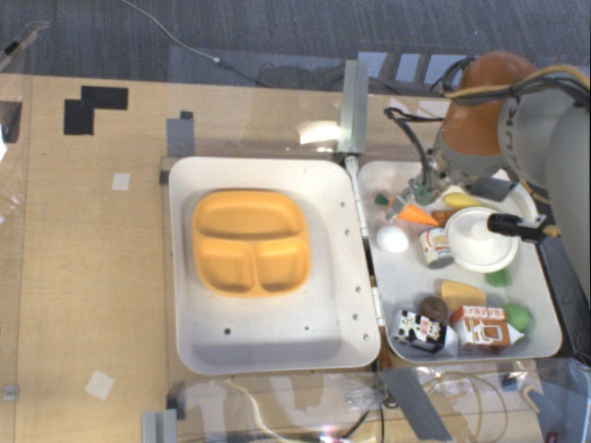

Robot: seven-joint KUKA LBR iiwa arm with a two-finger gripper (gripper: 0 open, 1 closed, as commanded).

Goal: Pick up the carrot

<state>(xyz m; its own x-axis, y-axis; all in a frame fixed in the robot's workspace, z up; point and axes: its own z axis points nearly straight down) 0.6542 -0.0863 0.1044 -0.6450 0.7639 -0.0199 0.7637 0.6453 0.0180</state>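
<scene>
Nearest the camera, along the front of the right bin [552,338], sit a small black-and-white box [420,330], a brown ball [434,308], a red-and-white carton [485,329] and a green ball [519,317], w/ a yellow wedge [461,293] just behind them. Mid-bin: a white bowl [478,238], a small can [436,246] touching its left side, and a white egg [393,239] further left. The left bin [268,353] holds an orange divided tray [250,241]. Towards the back of the right bin lies the carrot [417,215], tip pointing left, w/ a yellow banana [459,199] just to its right. The gripper [423,192] hangs right above the carrot's back end; can't tell if it touches. The fingers are too small and blurred to tell if spread or closed. The tabletop [83,275] is light wood.
</scene>
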